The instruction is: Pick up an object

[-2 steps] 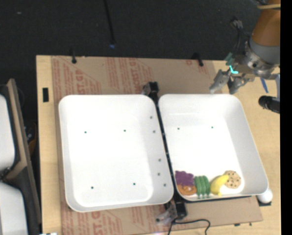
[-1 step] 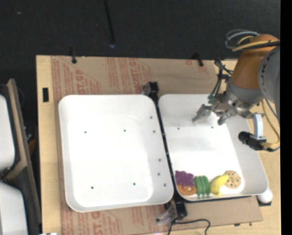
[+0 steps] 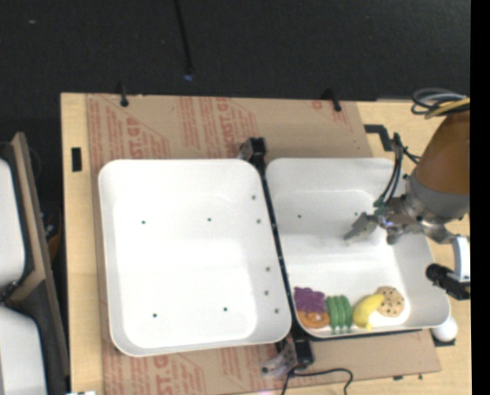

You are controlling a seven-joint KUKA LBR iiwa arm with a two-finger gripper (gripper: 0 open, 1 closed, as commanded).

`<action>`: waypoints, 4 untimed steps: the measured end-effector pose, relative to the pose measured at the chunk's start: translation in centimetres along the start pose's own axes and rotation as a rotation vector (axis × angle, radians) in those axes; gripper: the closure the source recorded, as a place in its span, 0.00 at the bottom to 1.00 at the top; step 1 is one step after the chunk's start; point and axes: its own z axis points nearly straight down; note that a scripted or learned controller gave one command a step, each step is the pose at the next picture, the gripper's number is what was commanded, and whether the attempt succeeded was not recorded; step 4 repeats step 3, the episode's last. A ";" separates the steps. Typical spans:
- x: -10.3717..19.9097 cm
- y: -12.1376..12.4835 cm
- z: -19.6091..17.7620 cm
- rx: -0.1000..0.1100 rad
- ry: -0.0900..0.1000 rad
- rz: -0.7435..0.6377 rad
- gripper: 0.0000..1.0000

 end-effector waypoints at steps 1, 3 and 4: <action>4.0 2.5 -9.4 -0.010 0.000 -0.008 0.00; 3.6 -6.3 -15.0 -0.012 -0.001 -0.004 0.00; 3.6 -6.3 -15.0 -0.012 -0.001 -0.004 0.00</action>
